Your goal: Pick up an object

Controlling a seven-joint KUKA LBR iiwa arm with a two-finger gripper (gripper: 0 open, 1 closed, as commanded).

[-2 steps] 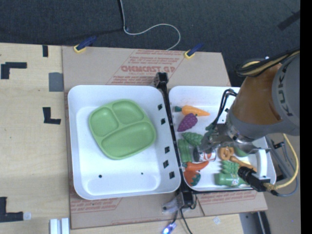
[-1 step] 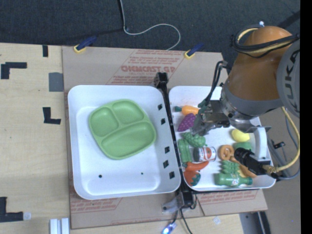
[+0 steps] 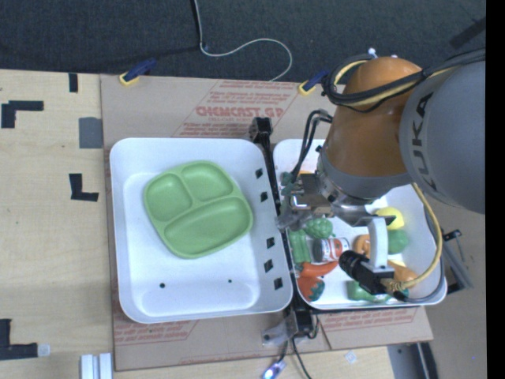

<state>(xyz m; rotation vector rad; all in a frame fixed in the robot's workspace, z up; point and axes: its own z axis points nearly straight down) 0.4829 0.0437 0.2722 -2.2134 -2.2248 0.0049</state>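
From where I stand, the arm (image 3: 442, 133) reaches in over the right bin (image 3: 439, 290), one of two white bins side by side on the surface (image 3: 47, 235). Its bulky wrist covers most of the pincer (image 3: 310, 215), which hangs low at that bin's near-left corner, close to the wall shared with the left bin (image 3: 126, 212). The wrist hides the tip, so I cannot tell whether the pincer is open or closed, or whether it has anything.

The things to pick from are a clutter of small toy pieces in the right bin, all crowded around and below the pincer. Right at the pincer lies one green leafy piece (image 3: 319, 229). Just below that is one little bottle (image 3: 328, 249) with a red and white label. Lower again is one red piece (image 3: 316, 272), with a small green bit (image 3: 312, 290) at its end. To the pincer's right, past the wrist, I count one yellow piece (image 3: 390, 218), one green lump (image 3: 396, 242) and two orange bits (image 3: 360, 245), the second one nearer the bin's front. The pieces overlap, so a full tally is uncertain.

Well to the pincer's left, the other bin holds a single green plate (image 3: 197, 208) with three compartments, lying flat. Both bins sit on one cardboard sheet (image 3: 229, 109) with red print. Two blue clips (image 3: 138, 71) pinch its far edge, one up and left of the pincer and one almost straight above it. One white cable (image 3: 237, 50) loops over the dark floor beyond.
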